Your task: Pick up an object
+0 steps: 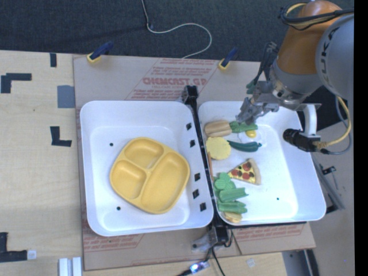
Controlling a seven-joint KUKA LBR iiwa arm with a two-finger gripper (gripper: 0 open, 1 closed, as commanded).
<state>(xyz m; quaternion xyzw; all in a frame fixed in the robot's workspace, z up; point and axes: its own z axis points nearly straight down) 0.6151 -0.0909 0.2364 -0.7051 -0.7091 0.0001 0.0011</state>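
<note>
We see gripper (248, 115) low over right bin (299, 183) | above green toy (241, 127) | grip: can't tell

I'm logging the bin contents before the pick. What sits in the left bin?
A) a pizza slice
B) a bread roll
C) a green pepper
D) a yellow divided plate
D: the yellow divided plate lies alone in the left bin, while the pizza slice and the other toy foods lie in the right bin.
</note>
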